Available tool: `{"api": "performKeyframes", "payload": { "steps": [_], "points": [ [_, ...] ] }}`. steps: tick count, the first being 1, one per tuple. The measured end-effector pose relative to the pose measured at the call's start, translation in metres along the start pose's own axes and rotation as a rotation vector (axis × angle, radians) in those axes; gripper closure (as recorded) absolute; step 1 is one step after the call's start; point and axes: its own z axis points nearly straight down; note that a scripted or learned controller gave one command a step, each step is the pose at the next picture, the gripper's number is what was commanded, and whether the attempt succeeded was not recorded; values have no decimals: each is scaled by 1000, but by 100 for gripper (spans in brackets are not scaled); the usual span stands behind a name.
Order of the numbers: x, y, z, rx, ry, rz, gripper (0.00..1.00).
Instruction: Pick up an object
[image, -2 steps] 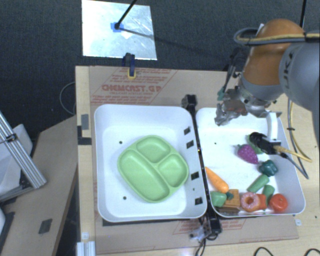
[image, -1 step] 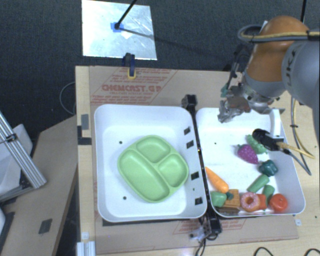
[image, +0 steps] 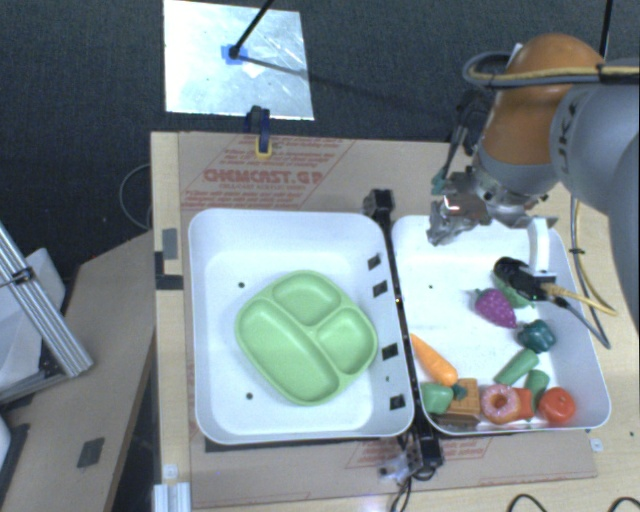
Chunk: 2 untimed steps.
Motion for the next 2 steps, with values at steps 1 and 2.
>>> {"api": "performKeyframes", "payload": {
  "steps": [1, 2],
  "points": [
    [3, -5, 2, 1, 0, 0, 100],
    [-3, -9, 9, 1, 0, 5, 100]
  ]
}}
